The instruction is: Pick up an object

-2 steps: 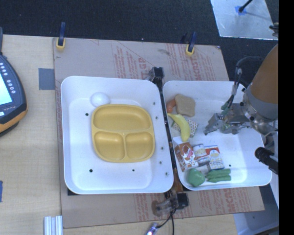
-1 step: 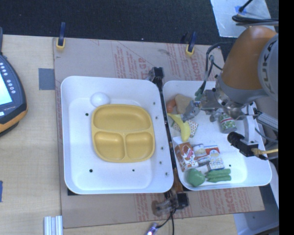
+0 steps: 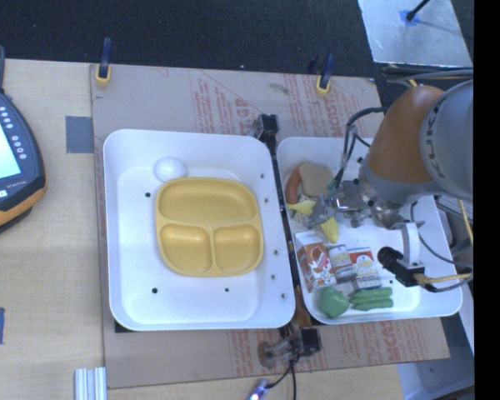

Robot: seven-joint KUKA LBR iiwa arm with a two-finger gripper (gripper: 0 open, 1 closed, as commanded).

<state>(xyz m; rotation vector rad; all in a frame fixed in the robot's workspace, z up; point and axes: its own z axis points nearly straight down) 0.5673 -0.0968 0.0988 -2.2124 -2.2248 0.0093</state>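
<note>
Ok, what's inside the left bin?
The left bin holds a yellow divided tray and a white ball at its far-left corner. Whatever lies under the tray is covered.

Pincer (image 3: 327, 211): dull grey metal. Bin (image 3: 437, 307) under it: smooth white plastic. Beside it, yellow sectioned tray (image 3: 208, 223): matt plastic. Nearer camera, printed packet (image 3: 333, 265): glossy. Surface (image 3: 50, 307): pale wood, brown cardboard sheet (image 3: 200, 98) on top.

The arm (image 3: 417, 144) covers the right bin's (image 3: 437, 307) far right part and whatever lies under it. The pincer (image 3: 329, 211) is a small grey blur among the clutter; its fingers cannot be made out. The pendant (image 3: 8, 161) on the tabletop (image 3: 42, 307) is cut off by the left edge.
</note>
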